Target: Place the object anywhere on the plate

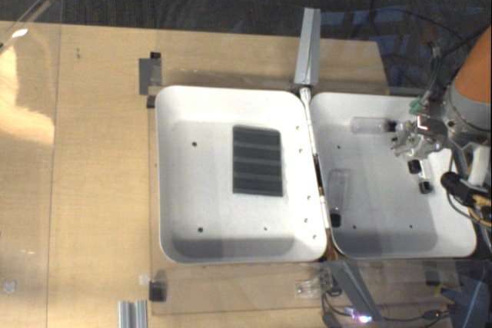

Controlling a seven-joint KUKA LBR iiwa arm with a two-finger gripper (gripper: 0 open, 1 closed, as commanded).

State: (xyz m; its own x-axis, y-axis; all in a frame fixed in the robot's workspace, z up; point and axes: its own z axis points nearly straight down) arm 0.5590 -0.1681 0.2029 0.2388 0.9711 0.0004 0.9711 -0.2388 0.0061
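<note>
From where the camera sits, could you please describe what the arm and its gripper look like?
The arm is grey with an orange band at the frame's right edge. Its gripper is a small metallic assembly with dark parts, and black cables trail beside it over the right bin.

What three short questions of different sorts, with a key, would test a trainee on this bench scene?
1. True or false: the dark ribbed plate lies in the left bin.
2. Which bin is the gripper over? A) left B) right
3. Fill in: a clear, see-through object lies in the right bin, just ____ of the gripper in the picture.

Key: 1 true; 2 B; 3 left.
</note>
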